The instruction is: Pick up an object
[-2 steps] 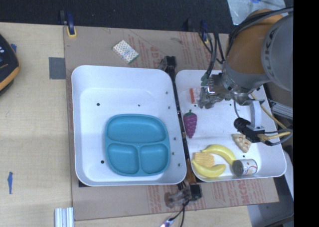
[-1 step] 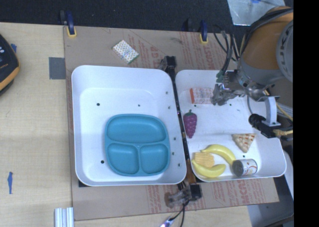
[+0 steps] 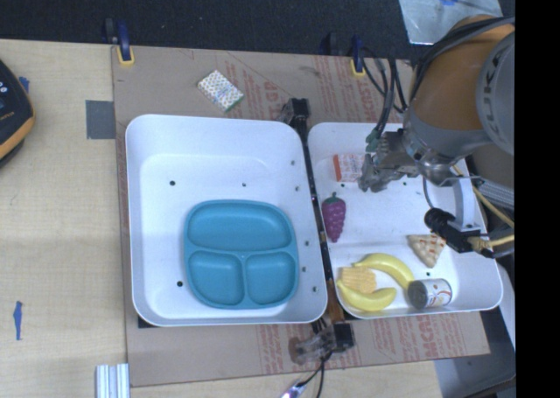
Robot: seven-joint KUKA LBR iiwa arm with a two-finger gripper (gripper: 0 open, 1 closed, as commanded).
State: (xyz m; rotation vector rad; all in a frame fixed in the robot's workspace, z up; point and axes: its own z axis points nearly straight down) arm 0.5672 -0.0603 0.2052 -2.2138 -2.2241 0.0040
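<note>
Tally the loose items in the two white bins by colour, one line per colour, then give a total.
Blue: 1, divided tray in the left bin
Purple: 1, grape bunch
Yellow: 2, banana, crinkled yellow piece
Tan: 1, pizza slice
Silver and red: 1, can
White and red: 1, small packet
Total: 7

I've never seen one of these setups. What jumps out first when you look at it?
Probably the blue divided tray sitting alone in the left bin. Next, the grey and orange arm reaching in from the right, its gripper over the right bin, where a yellow banana and purple grapes lie.
</note>
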